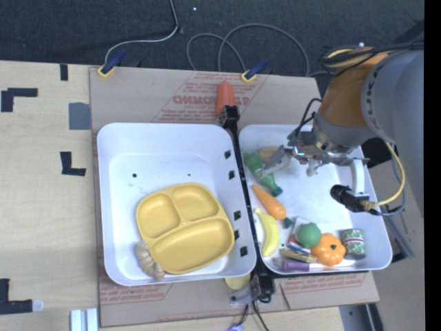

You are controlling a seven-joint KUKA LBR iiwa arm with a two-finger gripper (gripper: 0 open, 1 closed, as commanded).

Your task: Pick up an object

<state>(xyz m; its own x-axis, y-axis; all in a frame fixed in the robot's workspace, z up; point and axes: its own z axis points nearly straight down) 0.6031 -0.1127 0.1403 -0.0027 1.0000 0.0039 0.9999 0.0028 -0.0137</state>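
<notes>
— Pincer status?
— Mine hovers low over the right bin's far end; I cannot tell how wide it stands.
— Your target?
— Probably the carrot, lying just left and nearer. Its long axis runs diagonally, tip toward the far left, clear of the banana.

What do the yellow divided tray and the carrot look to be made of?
The yellow divided tray looks like moulded plastic with a smooth, slightly matte finish: even colour, rounded compartment edges. The carrot seems a plastic or rubber toy, uniformly orange and a little glossy; which of the two cannot be told.
</notes>
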